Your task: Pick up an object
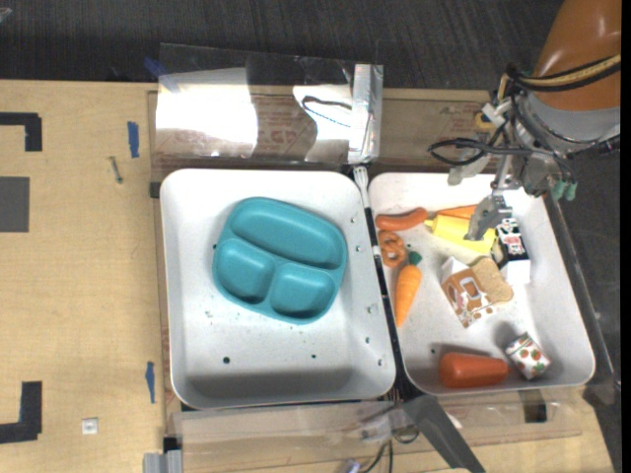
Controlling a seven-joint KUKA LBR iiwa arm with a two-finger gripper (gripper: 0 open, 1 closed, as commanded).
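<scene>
Hiding pt of yellow toy (455, 230): tool (485, 215), tips unclear.

Grey arm with orange band at upper right, claw (486, 221) pointing down.

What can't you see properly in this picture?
- The robot arm: cut off by the top and right edges of the camera view.
- The yellow toy in the right bin: the gripper covers part of it, so its shape is unclear.
- The small box by the red toy: its print is too small to read.
- The bench's front edge: cut off at the bottom.
</scene>
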